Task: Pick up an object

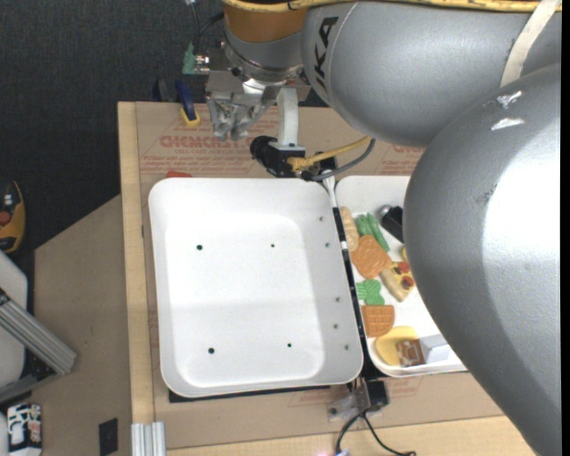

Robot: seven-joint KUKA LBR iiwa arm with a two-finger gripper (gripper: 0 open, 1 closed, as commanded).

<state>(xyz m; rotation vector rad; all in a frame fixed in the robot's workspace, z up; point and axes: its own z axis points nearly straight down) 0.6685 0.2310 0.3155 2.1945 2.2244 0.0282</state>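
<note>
Grey metal across the whole top right: the arm, with the orange band just above the wrist. Found the gripper up at the far side, hanging over the brown board beyond the left bin, outside both bins. Could not tell from this slant whether open or closed.

Checked that left bin: white, shallow, four dark dots on its floor.

Looked right and spotted the pieces for picking, all in the right bin, huddled along its left wall and well apart from the gripper. Picked out a green piece towards the far end, a black thing just beside it, and a pale tan piece against the wall. Next down, an orange waffle-like piece, then a yellow-green wedge with red on it, then an orange square. Nearest the front, a yellow block touching a small brown piece. Lost the rest of that bin behind the arm.

Noted a blue and yellow thing at the board's far left corner, near the gripper.
</note>
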